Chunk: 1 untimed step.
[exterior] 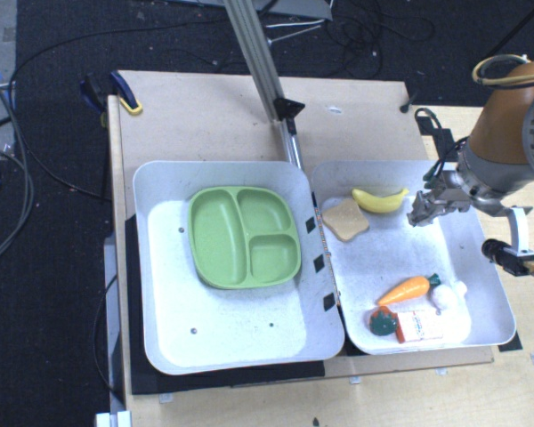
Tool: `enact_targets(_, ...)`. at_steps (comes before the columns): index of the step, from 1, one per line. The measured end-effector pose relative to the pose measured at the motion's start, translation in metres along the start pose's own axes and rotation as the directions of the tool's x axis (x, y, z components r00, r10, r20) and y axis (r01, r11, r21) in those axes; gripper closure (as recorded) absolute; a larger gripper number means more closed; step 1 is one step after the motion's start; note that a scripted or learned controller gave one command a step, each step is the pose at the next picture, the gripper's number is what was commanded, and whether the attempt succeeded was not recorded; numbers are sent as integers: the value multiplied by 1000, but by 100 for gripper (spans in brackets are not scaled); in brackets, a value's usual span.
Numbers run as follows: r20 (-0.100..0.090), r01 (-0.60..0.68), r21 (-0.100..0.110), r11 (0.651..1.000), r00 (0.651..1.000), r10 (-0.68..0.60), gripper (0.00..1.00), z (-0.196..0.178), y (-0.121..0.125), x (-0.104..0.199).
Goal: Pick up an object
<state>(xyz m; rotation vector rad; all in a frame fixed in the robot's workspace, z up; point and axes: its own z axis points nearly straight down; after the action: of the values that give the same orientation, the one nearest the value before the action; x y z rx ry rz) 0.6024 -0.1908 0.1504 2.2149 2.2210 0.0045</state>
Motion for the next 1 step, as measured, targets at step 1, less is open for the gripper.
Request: enact_targets(1,1,0,-2,1000,1000,0,100,-63,-4,-1)
